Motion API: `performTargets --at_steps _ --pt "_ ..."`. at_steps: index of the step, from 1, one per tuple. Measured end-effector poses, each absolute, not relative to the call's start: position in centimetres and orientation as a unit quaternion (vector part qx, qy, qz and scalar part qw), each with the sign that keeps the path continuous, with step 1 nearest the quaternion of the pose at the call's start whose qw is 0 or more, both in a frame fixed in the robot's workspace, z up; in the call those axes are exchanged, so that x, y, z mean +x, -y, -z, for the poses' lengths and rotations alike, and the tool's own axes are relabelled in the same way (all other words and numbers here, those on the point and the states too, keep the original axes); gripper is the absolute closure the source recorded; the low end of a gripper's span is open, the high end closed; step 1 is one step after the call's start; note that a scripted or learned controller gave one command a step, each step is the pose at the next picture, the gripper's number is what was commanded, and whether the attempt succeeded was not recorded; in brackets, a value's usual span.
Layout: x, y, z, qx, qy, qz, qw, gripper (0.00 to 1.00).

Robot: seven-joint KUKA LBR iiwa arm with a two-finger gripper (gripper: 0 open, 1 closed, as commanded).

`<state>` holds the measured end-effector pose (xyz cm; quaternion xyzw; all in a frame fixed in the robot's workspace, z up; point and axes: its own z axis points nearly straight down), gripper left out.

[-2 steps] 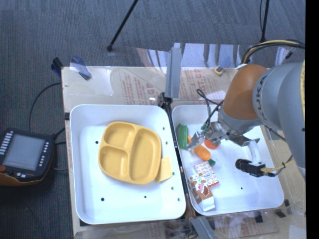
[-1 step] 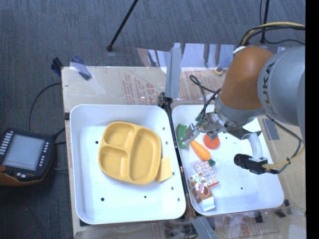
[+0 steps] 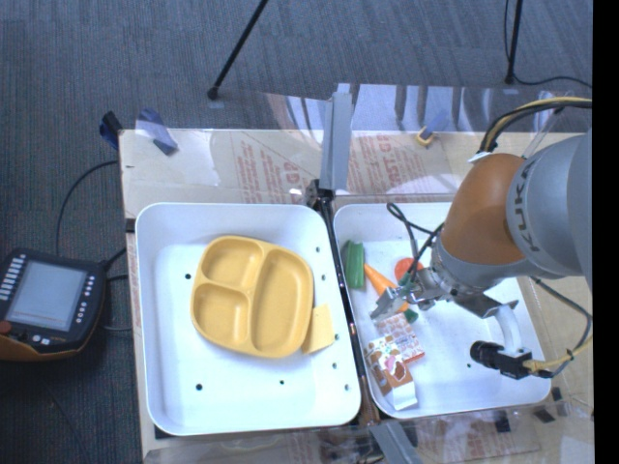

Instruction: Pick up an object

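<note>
My gripper point(image 3: 395, 304) hangs low in the right bin point(image 3: 455, 394), near its left side, just above a printed snack packet point(image 3: 393, 353). An orange carrot-like piece point(image 3: 378, 278) lies just up-left of the fingertips, with a green piece point(image 3: 354, 262) beside it by the bin's left wall. A red-orange object point(image 3: 405, 268) sits behind the gripper, partly hidden by it. A small dark green bit point(image 3: 411, 311) shows right at the fingertips. I see nothing clearly between the fingers.
The left bin point(image 3: 164, 385) bears a yellow divided plate point(image 3: 253, 296) with a yellow wedge point(image 3: 321, 329) at its right edge. A metal post point(image 3: 337, 148) stands behind the divider between the bins. A pendant point(image 3: 44, 303) lies off the bench at left.
</note>
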<state>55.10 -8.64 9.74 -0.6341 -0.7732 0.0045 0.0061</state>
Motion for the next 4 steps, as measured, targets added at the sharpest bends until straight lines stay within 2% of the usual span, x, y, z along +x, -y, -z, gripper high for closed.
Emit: performTargets --at_steps 1,2,3,4 --pt "60.4 8.9 -8.6 -0.654 0.757 -0.0008 0.001 0.0" --pt "55.5 10.9 -8.6 -0.664 0.748 -0.0014 0.002 0.0" --pt "55.5 11.0 -9.5 -0.666 0.746 -0.0013 0.004 1.0" --pt "55.5 11.0 -9.4 -0.666 0.746 -0.0014 0.004 0.0"
